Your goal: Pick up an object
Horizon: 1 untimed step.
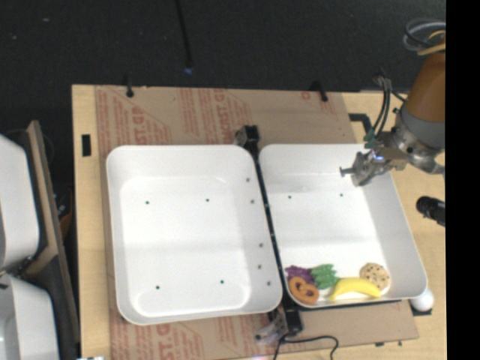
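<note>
Several small toy foods lie along the near edge of the right bin (337,223): an orange round piece with purple grapes (302,286), a green leafy piece (325,275), a yellow banana (354,289) and a brown cookie (374,276). My gripper (363,172) hangs over the far right corner of that bin, well away from the toys, with nothing seen between its fingers. The arm comes in from the right, its orange band above the wrist.
The left bin (187,231) sits beside the right one, a black clip (247,136) at their far junction. Both rest on a cardboard sheet (195,118) on the bench. A white ball (424,301) lies off the right bin's near right corner.
</note>
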Available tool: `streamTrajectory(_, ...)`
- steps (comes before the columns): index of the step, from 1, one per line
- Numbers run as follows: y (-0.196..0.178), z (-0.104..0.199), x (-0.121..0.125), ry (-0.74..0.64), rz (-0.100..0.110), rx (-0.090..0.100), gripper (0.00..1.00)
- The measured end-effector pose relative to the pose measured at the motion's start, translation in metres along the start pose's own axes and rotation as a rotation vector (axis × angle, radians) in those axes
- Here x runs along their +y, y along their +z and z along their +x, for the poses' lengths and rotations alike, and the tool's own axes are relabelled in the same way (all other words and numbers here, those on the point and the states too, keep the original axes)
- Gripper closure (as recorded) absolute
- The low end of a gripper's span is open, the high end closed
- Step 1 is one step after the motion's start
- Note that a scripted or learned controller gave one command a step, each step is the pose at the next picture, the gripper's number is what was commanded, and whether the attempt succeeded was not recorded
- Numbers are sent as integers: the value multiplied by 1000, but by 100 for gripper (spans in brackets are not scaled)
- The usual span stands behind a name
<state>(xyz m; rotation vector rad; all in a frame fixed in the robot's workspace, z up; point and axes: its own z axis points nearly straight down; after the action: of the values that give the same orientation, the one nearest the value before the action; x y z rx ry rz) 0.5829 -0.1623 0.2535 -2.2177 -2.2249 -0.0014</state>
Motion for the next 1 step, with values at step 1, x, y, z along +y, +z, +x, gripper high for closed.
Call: streamTrajectory(1,10,46,-13,1,0,0,100)
